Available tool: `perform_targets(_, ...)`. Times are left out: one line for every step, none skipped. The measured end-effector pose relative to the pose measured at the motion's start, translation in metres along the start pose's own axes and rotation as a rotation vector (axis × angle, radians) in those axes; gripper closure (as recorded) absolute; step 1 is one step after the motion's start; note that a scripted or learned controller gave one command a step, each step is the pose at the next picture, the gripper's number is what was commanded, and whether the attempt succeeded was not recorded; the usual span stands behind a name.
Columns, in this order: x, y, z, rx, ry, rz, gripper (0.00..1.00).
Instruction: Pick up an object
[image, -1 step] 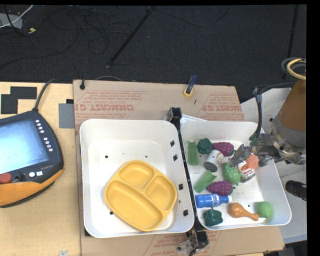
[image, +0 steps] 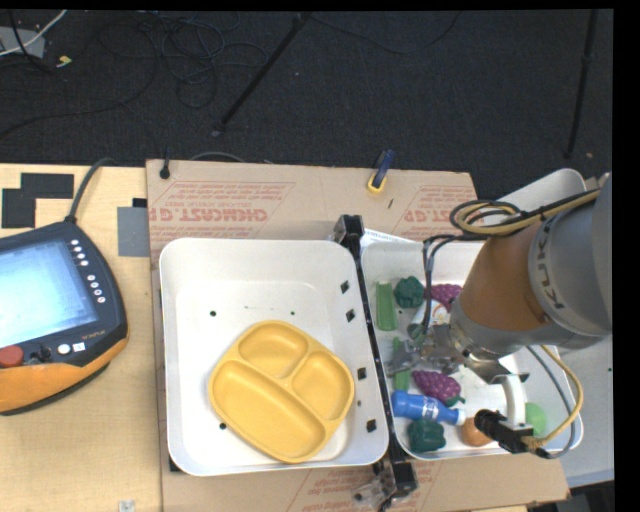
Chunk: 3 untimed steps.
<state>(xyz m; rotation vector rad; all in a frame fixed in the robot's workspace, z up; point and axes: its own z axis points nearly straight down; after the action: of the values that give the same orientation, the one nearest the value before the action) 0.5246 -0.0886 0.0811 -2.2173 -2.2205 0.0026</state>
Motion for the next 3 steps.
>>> perform_targets(-0.034, -0.048, -0.007, -0.008, -0.004, 0.006, 0.00)
perform_targets(0.006, -0.017, -0.006, -0.002, 0.001, -0.002, 0.00)
perform_targets(0.002, -0.019, -0.017, 0.002, 0.000, 0.008, 1.00)
